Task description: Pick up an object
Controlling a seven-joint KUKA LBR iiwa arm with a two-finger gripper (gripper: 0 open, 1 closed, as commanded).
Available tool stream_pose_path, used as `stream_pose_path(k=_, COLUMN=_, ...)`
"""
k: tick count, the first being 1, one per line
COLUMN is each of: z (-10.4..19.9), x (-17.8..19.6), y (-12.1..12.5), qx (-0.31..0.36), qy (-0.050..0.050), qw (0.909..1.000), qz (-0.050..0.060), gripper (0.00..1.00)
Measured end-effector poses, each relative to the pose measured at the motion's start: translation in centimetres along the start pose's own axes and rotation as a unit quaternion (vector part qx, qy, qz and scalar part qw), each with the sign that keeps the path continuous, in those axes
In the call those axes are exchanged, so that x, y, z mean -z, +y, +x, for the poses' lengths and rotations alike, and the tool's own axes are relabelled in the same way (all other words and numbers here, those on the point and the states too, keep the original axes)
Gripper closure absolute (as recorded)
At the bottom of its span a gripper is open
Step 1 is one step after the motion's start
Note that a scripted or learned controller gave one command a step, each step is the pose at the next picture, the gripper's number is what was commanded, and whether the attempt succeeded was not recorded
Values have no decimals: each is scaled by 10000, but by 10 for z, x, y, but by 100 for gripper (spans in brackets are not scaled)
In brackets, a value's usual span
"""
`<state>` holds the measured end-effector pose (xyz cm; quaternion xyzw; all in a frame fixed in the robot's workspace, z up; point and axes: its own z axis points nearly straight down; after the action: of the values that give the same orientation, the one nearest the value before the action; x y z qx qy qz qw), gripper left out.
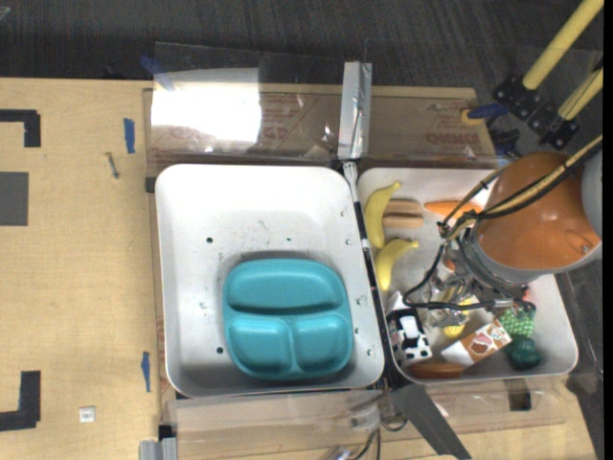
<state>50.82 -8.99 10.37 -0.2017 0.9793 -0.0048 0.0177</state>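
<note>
Overhead, pincer (442, 300), grip state impossible to tell, amid crowded right bin (565, 357); teal tray (286, 318) against left bin's (192, 209) near wall.

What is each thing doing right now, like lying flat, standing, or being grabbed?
Teal tray: lying flat, right way up, in the left bin.
Two bananas: lying in the right bin.
Green ball: resting by the bin's near corner.
End effector: low over the toys.

Dark grey carpeted floor (287, 12) up at 12 o'clock. Tan wooden counter (67, 257) out toward 9 o'clock, with black tape marks (27, 127) and bits of blue tape (129, 134). Bright glare on clear plastic sheeting (206, 113) near 11 o'clock.
</note>
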Motion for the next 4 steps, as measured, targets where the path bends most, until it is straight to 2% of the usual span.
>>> stream_pose_path(k=1, z=3, x=140, y=-2, qx=1499, qy=95, qw=9886, qz=-74, gripper=100)
stream_pose_path(k=2, z=4, x=139, y=-2, qx=1500, qy=105, qw=9886, qz=-87, gripper=0)
stream_pose_path(k=3, z=20, x=18, y=-42, qx=1989, qy=65, qw=9800, qz=-34, gripper=0)
stream_pose_path(k=4, z=22, x=6, y=-36, qx=2219, qy=79, qw=9750, qz=69, gripper=0)
